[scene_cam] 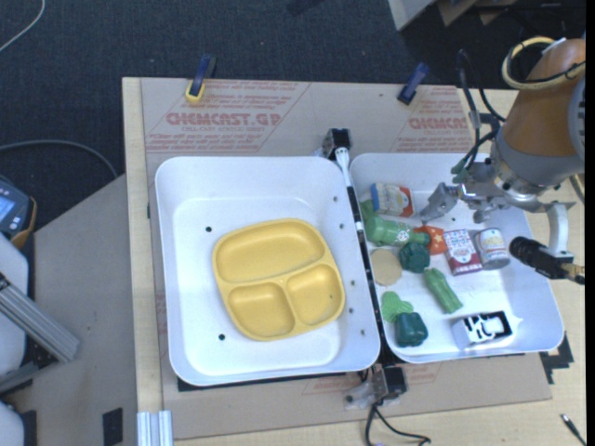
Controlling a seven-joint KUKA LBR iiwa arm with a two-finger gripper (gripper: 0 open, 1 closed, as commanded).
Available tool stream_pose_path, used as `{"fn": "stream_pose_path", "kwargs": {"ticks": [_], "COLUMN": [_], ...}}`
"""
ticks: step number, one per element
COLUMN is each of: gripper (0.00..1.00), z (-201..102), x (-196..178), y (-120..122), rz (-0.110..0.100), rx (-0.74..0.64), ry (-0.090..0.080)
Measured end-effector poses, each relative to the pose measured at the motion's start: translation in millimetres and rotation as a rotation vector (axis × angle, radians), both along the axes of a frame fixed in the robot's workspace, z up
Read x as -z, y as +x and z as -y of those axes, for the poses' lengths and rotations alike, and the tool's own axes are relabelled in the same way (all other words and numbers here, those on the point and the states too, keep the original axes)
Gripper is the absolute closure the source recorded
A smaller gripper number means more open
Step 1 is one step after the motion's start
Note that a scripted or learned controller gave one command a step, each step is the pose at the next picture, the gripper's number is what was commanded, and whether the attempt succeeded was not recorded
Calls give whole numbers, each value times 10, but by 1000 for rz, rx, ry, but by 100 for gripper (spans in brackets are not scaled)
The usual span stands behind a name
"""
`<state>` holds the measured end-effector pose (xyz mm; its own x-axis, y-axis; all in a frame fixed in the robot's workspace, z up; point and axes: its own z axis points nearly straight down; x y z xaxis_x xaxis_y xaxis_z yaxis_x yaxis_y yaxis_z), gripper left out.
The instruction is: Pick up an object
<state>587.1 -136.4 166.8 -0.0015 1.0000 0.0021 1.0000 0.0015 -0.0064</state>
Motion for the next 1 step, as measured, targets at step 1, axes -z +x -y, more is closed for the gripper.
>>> {"fn": "stream_pose_path", "kwargs": {"ticks": [1], "gripper": [0], "z": [2], "x": [596], "y": [30], "rz": [10], "rx": [4], "ry": [-11]}}
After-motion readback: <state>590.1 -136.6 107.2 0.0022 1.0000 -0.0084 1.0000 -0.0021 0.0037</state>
